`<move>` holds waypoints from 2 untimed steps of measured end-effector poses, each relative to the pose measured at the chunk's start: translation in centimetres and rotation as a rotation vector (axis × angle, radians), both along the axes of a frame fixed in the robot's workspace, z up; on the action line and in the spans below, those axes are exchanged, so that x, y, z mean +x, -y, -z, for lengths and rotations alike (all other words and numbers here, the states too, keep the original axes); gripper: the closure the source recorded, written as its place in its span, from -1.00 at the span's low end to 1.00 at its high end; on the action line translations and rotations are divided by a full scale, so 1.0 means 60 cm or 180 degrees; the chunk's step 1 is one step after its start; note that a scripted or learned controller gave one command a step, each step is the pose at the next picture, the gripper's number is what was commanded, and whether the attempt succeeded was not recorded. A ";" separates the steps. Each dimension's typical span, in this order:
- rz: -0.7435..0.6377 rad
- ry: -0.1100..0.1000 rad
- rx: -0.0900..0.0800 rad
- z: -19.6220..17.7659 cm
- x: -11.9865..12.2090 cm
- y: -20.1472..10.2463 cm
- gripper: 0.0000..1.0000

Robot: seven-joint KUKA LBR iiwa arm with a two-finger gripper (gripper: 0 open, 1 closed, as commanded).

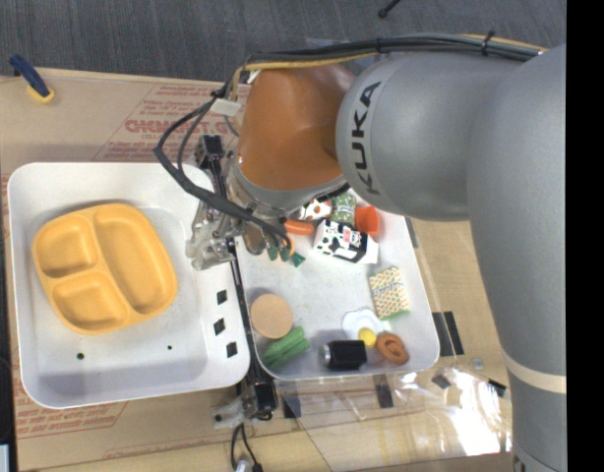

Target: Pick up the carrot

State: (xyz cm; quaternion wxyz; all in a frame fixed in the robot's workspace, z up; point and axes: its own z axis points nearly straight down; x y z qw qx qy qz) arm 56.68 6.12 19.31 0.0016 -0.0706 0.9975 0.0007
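I have the two-finger gripper (215,239) low over the wall between the two shallow white bins; how its fingers are set I cannot tell. The orange carrot (300,228) lies near the right bin's (425,313) far edge, half under the wrist. I judge this the approach; next I must move right. One carrot, one yellow divided plate (103,265).

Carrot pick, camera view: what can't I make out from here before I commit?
- Carrot: an orange sliver shows; the arm's wrist covers the rest.
- Gripper: its tip is lost in cables and brackets.
- Right bin: its upper part is hidden under the arm.
- Black-and-white item: too small to identify.
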 end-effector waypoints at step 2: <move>0.0286 0.0006 -0.0008 -0.202 -0.020 0.087 -1.00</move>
